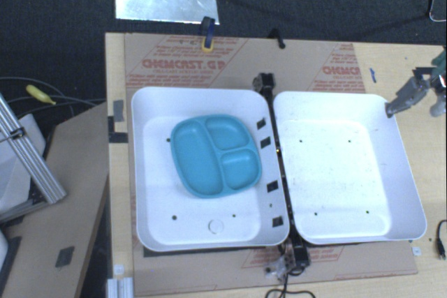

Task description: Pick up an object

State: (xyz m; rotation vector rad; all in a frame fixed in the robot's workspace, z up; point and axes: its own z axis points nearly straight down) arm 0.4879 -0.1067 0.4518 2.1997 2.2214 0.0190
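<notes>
Tool [413,95]: grey metal, slender finger [404,101] tapering to a darker tip. Dark bracket at its upper edge. Teal-green housing and a pale rounded part adjoin it, apparently wrist hardware; detail too blurred to confirm.

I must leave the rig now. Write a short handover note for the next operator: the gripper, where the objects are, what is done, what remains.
Gripper: at the right edge of the view, above the far right corner of the right bin, with nothing visible between its fingers. Whether it is open or shut is unclear.
Objects: one blue divided plate lies flat in the middle of the left bin. A small pale round item lies near that bin's front wall.
Done: nothing picked up yet.
Left: bring the arm across to the left bin, grasp an object, and lift it.
</notes>
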